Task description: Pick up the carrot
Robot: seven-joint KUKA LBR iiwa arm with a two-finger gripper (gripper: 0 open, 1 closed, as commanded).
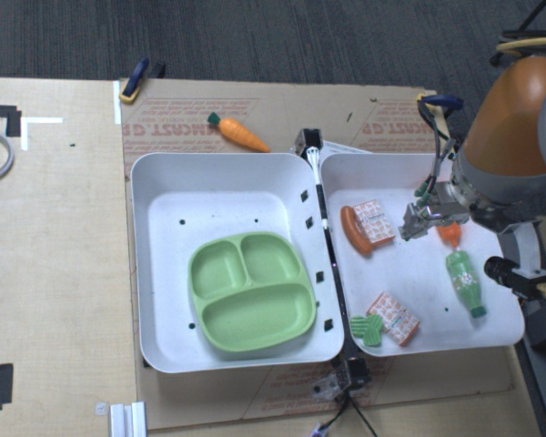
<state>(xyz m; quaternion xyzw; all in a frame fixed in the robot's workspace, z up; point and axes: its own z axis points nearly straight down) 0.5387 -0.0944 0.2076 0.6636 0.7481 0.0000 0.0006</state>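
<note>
The arm (514,144) is grey, with a wide rounded orange band above the wrist. Its gripper (421,223) is of pale grey metal, and thin cables run along the wrist, one with a blue end.

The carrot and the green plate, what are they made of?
The carrot, lying outside the bins, looks like a smooth plastic toy: even orange colour, green stub. The green plate looks like matte moulded plastic, with rounded dividers. Neither can be told for certain.

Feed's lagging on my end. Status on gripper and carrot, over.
Gripper low over right bin, nothing seen between fingers. Carrot outside bins, on cardboard behind left bin, untouched. Left bin's wall between them.
</note>
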